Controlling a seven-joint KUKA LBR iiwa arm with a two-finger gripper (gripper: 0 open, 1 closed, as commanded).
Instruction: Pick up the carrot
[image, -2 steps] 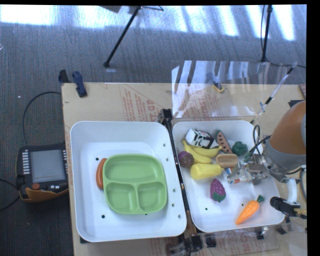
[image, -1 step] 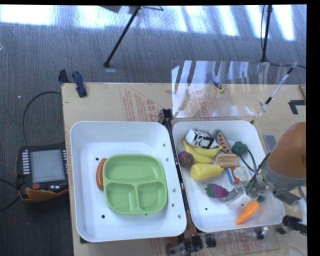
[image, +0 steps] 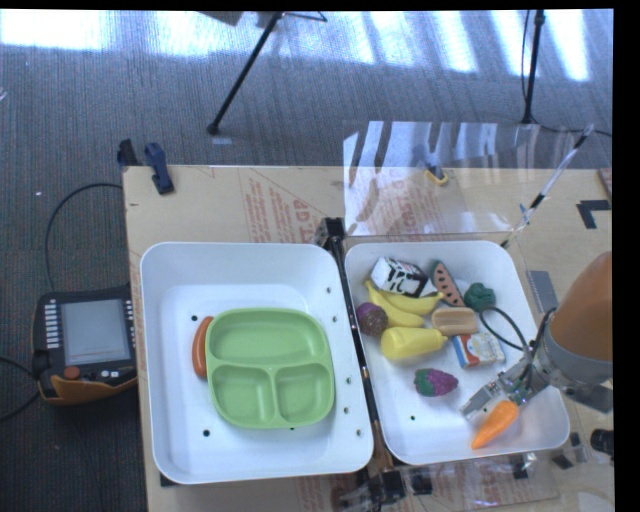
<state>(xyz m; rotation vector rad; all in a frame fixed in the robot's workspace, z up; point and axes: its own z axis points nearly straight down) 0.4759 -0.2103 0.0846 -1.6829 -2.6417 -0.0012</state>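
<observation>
We logged a smooth, tapered orange plastic carrot (image: 496, 424) in the right white bin (image: 400, 445), near its front right corner. The metallic end effector (image: 500, 395) sat directly over the carrot's thick end; whether it gripped, we could not tell. The arm was cut off at the view's right.

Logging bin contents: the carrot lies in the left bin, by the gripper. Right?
Not quite. The camera view shows the carrot in the right bin, near its front right corner, by the gripper. The rest stands.
</observation>
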